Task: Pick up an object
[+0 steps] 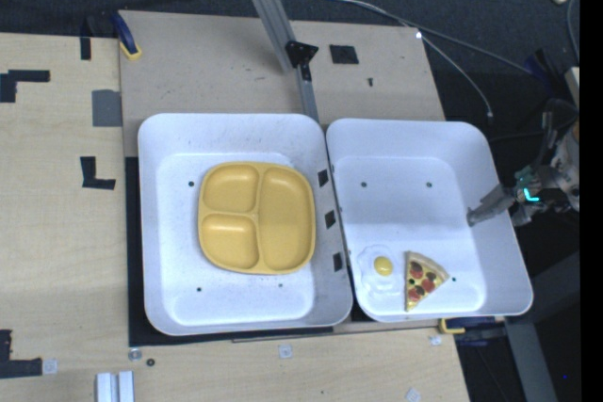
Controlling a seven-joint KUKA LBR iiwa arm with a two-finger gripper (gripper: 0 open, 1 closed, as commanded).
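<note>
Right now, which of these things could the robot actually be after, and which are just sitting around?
Could be picked up:
pizza slice, right bin, near front
fried egg, right bin, beside the pizza slice
yellow divided plate, left bin
gripper, at the right bin's right edge

Just lying about:
metal pole
cables
tape marks on the bench

Tray (pixel 256 217) in left bin (pixel 155 202); pizza (pixel 423 279) — egg (pixel 382 265), seemingly — right bin (pixel 471 155).

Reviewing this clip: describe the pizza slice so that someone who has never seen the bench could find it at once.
Of the two white bins, take the right bin, the one nearer the arm. Look along its front edge, toward the near right corner: the pizza slice lies there, a yellow wedge dotted with red. The fried egg just left of it is round, white with a yellow yolk.
</note>
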